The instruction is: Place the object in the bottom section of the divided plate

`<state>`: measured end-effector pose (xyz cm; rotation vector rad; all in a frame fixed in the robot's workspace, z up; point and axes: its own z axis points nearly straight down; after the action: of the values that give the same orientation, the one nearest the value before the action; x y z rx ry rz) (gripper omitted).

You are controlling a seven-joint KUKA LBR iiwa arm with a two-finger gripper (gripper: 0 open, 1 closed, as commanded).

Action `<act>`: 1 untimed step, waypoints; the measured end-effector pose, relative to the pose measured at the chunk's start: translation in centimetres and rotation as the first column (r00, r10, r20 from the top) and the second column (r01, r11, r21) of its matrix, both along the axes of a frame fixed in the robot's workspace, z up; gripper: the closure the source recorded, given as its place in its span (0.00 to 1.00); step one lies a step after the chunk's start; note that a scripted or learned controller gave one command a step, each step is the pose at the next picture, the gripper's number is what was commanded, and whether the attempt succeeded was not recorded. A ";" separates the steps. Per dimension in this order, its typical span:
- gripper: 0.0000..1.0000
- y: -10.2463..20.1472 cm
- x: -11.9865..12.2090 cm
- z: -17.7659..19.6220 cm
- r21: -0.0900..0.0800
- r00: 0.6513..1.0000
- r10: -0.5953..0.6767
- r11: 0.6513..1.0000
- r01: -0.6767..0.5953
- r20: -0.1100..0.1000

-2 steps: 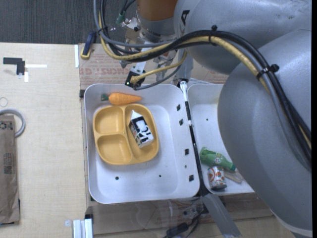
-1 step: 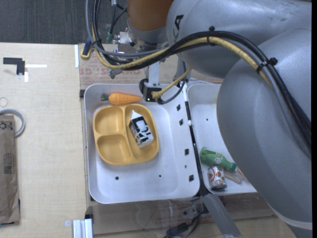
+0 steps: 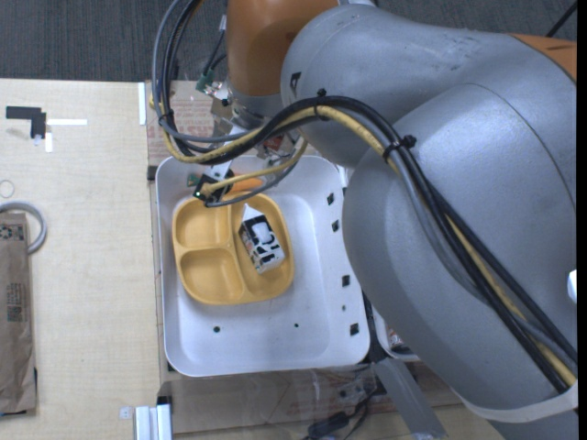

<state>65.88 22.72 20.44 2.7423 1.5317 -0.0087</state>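
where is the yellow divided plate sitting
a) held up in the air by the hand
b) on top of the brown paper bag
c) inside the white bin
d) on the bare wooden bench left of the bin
c: the yellow divided plate lies flat on the floor of the white bin, with the bin's rim all around it.

Arm point(image 3: 459, 200): large smooth grey casing, filling the right of the frame
Band point(image 3: 271, 26): rounded orange section, top centre
Cables point(image 3: 385, 136): black and yellow bundle, tied against the grey shell; further black loops at upper left of the band
Markings: small dark fasteners on the casing
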 end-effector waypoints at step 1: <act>0.00 0.0 -6.7 -7.9 0.008 0.951 -0.310 0.951 0.310 0.011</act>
<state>59.13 22.75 12.57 2.9488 1.0830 0.0134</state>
